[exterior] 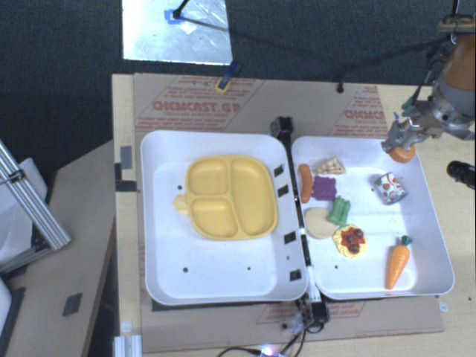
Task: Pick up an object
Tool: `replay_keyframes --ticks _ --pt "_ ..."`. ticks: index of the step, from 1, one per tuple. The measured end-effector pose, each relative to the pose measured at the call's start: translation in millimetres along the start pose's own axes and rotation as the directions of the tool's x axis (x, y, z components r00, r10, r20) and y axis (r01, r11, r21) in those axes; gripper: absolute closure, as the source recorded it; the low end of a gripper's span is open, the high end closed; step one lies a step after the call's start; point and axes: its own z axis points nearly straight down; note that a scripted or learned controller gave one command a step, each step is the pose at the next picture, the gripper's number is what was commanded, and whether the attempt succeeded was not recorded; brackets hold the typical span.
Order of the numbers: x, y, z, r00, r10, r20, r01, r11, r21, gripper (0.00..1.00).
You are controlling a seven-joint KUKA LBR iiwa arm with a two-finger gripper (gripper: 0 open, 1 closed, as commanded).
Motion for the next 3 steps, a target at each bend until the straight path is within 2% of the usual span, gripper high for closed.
replay_keyframes --ticks 3 --pt "186.2 -20.7 1.4 1.0 -0.006 -0.004 0.006 1.0 0.006 1.0"
